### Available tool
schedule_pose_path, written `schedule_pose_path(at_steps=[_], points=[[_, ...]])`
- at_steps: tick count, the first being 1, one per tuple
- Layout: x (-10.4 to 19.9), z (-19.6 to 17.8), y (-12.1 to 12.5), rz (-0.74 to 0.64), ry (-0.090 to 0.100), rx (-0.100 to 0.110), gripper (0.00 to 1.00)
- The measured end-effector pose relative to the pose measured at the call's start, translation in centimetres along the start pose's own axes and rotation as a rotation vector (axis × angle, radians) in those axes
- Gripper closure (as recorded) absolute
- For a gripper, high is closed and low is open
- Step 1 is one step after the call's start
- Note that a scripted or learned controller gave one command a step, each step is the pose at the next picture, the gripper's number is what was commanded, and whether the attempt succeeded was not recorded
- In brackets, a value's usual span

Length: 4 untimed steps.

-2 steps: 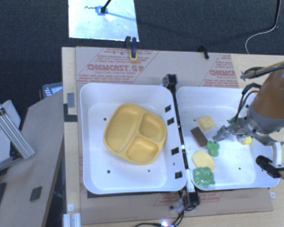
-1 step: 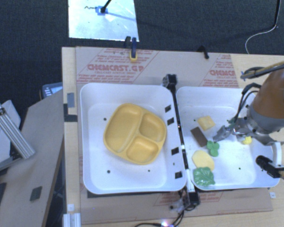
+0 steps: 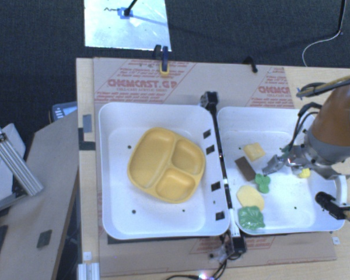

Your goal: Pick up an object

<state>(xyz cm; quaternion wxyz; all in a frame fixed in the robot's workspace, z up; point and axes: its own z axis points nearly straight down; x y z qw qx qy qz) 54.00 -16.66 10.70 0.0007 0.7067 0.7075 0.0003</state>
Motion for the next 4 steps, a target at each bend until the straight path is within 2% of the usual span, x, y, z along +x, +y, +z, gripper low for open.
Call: schedule_pose_path(at_steps=[4], points=[[0.00,0.00,0.00,0.000,0.000,0.000,0.00]])
